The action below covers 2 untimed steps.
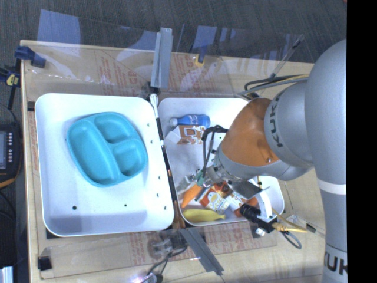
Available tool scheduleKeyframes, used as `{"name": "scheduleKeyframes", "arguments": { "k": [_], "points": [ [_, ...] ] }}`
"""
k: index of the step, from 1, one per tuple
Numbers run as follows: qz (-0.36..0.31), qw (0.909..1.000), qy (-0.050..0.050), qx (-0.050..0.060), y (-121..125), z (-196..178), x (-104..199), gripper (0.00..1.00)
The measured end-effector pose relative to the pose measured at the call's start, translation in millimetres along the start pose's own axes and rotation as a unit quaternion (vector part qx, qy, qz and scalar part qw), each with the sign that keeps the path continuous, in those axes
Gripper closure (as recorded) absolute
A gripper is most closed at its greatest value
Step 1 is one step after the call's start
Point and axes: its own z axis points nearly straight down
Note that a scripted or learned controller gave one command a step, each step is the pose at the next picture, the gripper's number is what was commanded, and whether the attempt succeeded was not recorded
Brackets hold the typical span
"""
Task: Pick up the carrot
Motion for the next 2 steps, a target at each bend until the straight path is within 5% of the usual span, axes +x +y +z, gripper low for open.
{"name": "scheduleKeyframes", "arguments": {
  "k": [1,2],
  "points": [
    [-0.001,1.0,-0.002,-0.002,2.3,-11.4,-2.3,1.0],
    [0.091,0.9959,0.002,0.003,35.4,-95.8,39.1,1.0]
  ]
}}
